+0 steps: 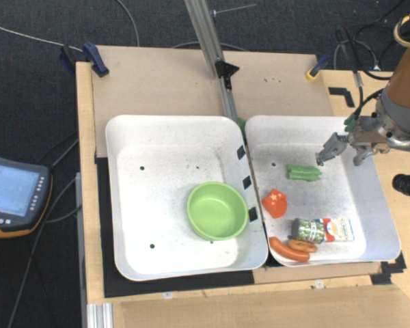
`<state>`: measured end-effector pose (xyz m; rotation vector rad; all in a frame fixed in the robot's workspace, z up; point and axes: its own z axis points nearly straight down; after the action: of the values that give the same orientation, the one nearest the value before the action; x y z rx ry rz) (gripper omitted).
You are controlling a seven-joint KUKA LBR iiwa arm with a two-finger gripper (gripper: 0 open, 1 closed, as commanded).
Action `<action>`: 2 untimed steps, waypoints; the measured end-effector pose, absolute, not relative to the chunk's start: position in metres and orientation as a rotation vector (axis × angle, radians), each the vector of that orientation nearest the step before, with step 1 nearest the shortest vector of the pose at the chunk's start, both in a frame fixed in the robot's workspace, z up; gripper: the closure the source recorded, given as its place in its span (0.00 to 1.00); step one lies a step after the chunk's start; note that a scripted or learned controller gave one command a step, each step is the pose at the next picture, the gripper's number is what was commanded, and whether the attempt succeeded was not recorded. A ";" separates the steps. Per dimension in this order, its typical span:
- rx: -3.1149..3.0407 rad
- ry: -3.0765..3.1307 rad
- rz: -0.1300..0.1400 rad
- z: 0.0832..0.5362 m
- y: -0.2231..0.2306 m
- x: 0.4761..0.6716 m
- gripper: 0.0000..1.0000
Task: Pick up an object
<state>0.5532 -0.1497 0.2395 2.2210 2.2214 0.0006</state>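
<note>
My gripper [343,156] hangs over the back right part of the right bin [369,203], open, with nothing between its fingers. Just below and left of it lies a small green vegetable [304,173]. A red pepper [275,203] rests near the bin's left wall. Along the front edge are a hot dog [290,249] and a small carton with a can-like end [322,230]. A green bowl [217,210] sits in the left bin [143,183].
A metal pole [208,33] slants down to the seam between the bins at the back. Blue clamps [96,60] grip the board's far corners. A handheld pendant [14,193] lies off the bench at left.
</note>
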 end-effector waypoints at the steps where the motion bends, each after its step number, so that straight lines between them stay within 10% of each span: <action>1: 2.224 2.225 -0.005 0.177 -0.146 0.552 0.00; 2: 2.223 2.225 -0.003 0.129 -0.138 0.557 0.00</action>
<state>0.5570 -0.1384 0.1290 2.2231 2.2247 -0.0034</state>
